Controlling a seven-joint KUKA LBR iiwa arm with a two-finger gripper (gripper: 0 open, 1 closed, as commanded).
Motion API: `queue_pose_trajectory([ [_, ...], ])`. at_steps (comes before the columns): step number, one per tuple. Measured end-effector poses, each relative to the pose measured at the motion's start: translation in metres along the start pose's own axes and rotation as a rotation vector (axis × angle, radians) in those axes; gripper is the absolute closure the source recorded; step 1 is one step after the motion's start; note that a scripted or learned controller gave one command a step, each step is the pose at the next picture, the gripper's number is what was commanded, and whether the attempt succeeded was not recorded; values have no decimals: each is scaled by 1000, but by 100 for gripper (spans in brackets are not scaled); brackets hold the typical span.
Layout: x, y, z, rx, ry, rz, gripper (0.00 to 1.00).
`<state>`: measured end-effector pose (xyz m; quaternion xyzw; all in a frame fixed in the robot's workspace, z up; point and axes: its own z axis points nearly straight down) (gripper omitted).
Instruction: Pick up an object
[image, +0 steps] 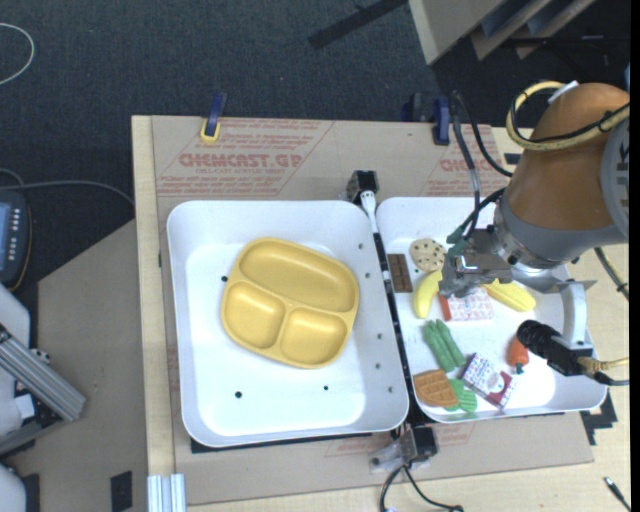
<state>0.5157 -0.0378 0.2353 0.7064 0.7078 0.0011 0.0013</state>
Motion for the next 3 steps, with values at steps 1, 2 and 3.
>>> queue_pose_trajectory([
  [1,1,-2,1,4,1,2,100],
  [2,-7,-6,3,5,1,3,100],
  [3,2,4,18,7,1,1,100],
])
